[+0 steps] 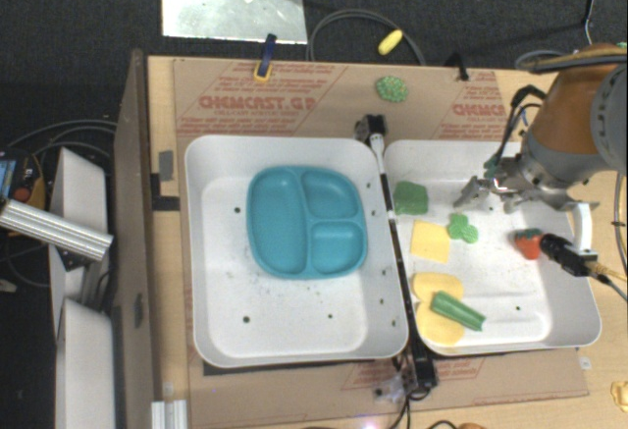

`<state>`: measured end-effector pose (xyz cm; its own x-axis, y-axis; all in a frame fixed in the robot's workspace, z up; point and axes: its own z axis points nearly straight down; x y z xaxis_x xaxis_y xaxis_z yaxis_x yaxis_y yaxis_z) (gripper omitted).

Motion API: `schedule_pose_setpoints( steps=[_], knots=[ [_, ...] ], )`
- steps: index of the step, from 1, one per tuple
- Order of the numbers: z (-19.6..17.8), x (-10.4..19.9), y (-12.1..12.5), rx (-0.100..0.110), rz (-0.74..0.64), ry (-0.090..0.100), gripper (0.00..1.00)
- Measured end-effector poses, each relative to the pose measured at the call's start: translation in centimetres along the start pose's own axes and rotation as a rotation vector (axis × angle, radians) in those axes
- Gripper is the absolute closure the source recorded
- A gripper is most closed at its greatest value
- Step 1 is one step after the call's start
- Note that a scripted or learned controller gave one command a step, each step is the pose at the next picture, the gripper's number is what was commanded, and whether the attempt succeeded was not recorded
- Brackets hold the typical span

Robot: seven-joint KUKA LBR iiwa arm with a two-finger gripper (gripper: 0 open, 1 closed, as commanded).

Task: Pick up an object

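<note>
Plate [304, 222] in left bin [211, 319]

The bench [294, 93] — brown board — bears two white bins [216, 319] [559, 319] side by side.

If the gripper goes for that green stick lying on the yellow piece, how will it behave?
The green stick looks cylindrical, so it may roll off the rounded yellow piece when nudged. It is probably light and stiff, like toy food. It lies at a slant near the bin's front, so fingers would likely need to close across it.
</note>
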<state>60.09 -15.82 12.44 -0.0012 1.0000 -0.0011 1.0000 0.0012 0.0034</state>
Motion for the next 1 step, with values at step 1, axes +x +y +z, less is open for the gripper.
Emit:
schedule_pose_setpoints(
  steps=[1],
  knots=[
    [3.33, 3.23, -1.15, 0.005, -0.005, 0.003, 0.0]
  ],
)
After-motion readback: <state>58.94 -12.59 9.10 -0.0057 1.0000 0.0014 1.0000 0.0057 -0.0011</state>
